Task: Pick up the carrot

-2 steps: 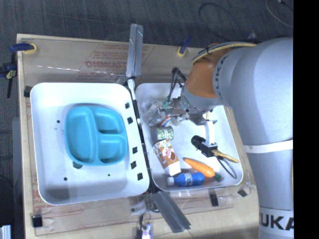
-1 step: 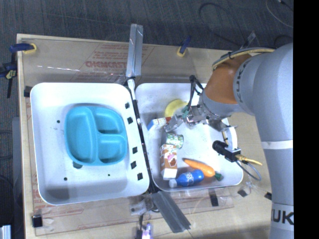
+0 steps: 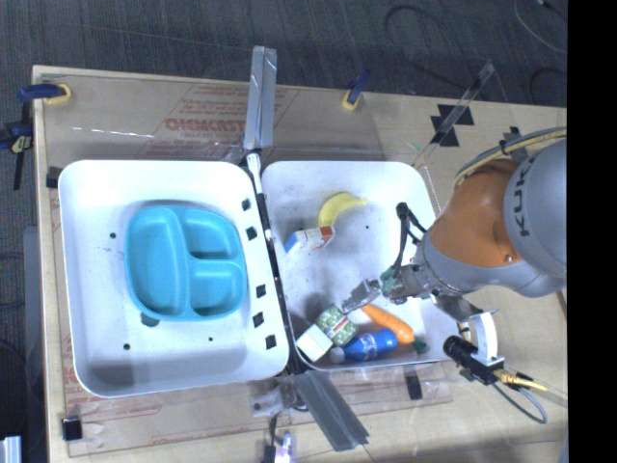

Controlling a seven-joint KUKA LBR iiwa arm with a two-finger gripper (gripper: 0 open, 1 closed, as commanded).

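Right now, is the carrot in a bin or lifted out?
In: the carrot lies flat in the right bin, beside a blue bottle.

Red mirrored lettering (image 3: 201,123) is printed on the desk (image 3: 318,114), beyond the two bins and up-left of the tool (image 3: 366,292); it cannot be made out with certainty. On the grey arm (image 3: 540,210), just right of the tool, the dark letters "KU" (image 3: 516,215) can be read.

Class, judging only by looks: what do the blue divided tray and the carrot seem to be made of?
Blue tray: probably moulded plastic, with uniform colour, soft sheen and rounded compartments. Carrot: likely a plastic toy, smooth and evenly orange, though the view is too coarse to be sure.
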